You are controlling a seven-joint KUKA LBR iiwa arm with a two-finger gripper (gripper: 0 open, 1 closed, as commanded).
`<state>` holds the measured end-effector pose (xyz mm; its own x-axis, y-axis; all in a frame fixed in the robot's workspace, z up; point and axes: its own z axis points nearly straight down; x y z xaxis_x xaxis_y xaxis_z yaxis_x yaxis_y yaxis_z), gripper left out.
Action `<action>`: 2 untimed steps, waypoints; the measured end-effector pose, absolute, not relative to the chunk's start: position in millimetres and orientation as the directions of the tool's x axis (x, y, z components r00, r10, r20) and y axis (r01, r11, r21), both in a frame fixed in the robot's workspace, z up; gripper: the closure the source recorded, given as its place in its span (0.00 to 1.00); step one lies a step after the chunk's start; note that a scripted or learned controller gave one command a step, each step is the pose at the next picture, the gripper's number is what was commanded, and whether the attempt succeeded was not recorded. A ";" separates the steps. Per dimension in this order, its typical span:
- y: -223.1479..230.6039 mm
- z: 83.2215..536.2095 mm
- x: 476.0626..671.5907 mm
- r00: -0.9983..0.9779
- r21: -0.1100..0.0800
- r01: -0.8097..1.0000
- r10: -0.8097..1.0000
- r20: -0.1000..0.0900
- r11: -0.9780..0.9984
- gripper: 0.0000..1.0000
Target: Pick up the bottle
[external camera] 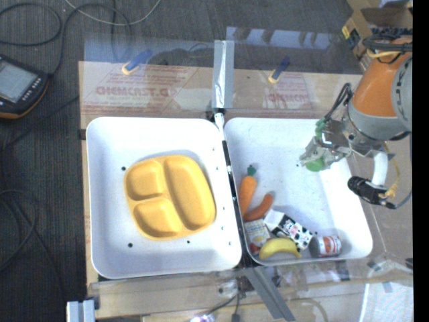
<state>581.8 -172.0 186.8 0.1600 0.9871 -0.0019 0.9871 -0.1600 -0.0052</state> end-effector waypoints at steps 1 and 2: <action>-172.2 186.8 581.7 0.160 -0.005 0.987 0.987 -0.002 -0.160 0.00; -161.1 92.7 603.3 0.320 -0.004 0.947 0.947 -0.005 -0.320 0.00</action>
<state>603.3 -161.1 92.7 0.3200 0.9474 -0.0049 0.9474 -0.3200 -0.0035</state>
